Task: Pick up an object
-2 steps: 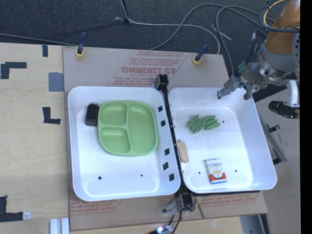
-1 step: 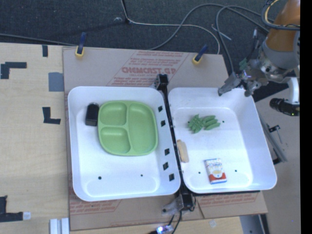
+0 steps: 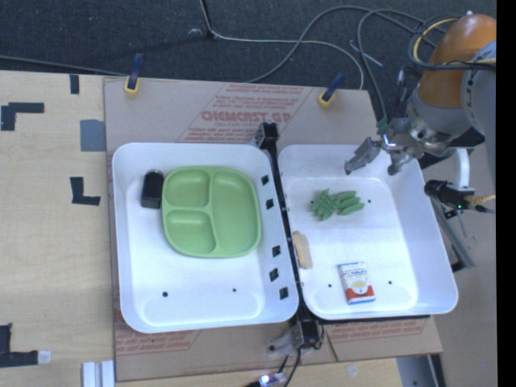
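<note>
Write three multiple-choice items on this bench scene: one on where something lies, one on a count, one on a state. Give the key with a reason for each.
1. Where does the green divided plate lie?
A. left bin
B. right bin
C. on the cardboard outside the bins

2. How many compartments does the plate have?
A. two
B. three
C. five

3. How does the gripper stand to the green beans?
A. holds them
B. hangs apart from them, above the right bin's far edge
C. presses them flat

Key: 1 A, it sits beside the black block in the left bin; 2 B, its ridges mark three wells; 3 B, white floor shows between them.
</note>
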Controlling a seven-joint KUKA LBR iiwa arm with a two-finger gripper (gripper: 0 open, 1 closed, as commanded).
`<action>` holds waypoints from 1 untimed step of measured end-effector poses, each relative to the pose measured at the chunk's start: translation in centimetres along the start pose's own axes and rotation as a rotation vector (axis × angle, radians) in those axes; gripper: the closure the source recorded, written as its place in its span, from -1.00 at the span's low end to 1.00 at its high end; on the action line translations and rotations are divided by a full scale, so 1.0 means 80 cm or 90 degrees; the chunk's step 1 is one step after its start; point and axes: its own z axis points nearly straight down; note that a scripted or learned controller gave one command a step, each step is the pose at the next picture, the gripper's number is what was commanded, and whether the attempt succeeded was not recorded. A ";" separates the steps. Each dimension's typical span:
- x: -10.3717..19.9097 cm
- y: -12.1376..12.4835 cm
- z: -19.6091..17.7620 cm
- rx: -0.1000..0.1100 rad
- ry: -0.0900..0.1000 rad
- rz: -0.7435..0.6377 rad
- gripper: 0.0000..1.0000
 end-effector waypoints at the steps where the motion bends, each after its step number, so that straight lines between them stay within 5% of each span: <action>1: -0.002 0.004 0.079 0.000 -0.001 0.000 -1.00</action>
